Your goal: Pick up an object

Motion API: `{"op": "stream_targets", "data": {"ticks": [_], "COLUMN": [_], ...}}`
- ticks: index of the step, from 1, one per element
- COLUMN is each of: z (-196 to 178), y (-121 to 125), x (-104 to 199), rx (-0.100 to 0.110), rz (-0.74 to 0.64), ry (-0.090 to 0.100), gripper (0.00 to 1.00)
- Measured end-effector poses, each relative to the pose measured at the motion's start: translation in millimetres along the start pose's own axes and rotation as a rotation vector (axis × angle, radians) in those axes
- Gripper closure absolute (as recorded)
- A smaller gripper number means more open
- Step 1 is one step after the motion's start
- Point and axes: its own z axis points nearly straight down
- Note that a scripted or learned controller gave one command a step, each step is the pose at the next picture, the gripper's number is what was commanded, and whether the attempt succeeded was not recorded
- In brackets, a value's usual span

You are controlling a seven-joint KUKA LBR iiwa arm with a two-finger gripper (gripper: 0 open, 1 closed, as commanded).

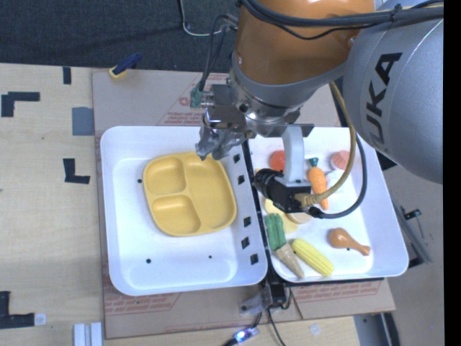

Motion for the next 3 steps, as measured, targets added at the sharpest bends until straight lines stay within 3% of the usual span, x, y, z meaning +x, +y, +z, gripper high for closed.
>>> {"op": "stream_targets", "data": {"ticks": [1, 2, 3], "z": [92, 118, 3], "y": [8, -13, -15], "x": [-49, -74, -127], "rx": [0.017, 0.014, -0.004], "rz": [0.018, 0.016, 0.017], "ry": [-0.011, -0.008, -0.005], "gripper": [1.00, 1.00, 1.00]}}
